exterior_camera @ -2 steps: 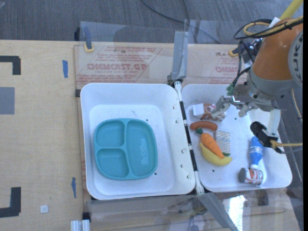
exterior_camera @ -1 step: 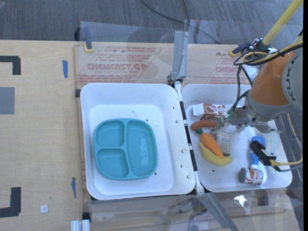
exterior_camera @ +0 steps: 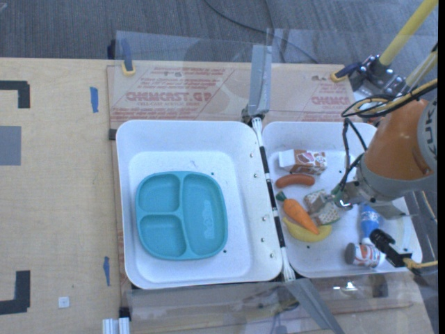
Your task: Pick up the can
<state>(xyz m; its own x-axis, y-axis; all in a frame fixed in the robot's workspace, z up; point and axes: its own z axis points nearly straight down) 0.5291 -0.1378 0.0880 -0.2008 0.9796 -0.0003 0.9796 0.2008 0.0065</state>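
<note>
Wooden table (exterior_camera: 55,186) carries two white bins side by side. The left bin (exterior_camera: 132,141) holds a teal divided plate (exterior_camera: 182,214). The arm (exterior_camera: 396,152) reaches over the right bin (exterior_camera: 327,266) from 3 o'clock. How wide its fingers (exterior_camera: 341,200) stand I cannot tell, and nothing shows clearly between them.

The fingers hang near the bin's middle, over a crumpled silvery packet (exterior_camera: 318,204). Just beside the packet, at 7 o'clock, lie a banana (exterior_camera: 311,233) and a carrot (exterior_camera: 299,214). A sausage (exterior_camera: 295,181) and a small carton (exterior_camera: 304,161) sit toward 11 o'clock.

The can (exterior_camera: 361,254) lies on its side at about 5 o'clock in that bin, close to the near wall. A blue bottle (exterior_camera: 368,221) is just beside it at 12 o'clock.

The main risk is a wrong grab. A descent from here would probably meet the packet or banana, since the can lies off toward 5 o'clock from the fingers. Even once they are over the can, it may roll away from a pinch across its round side. The wall and bottle also crowd it, so one finger could strike either and knock the can aside.
</note>
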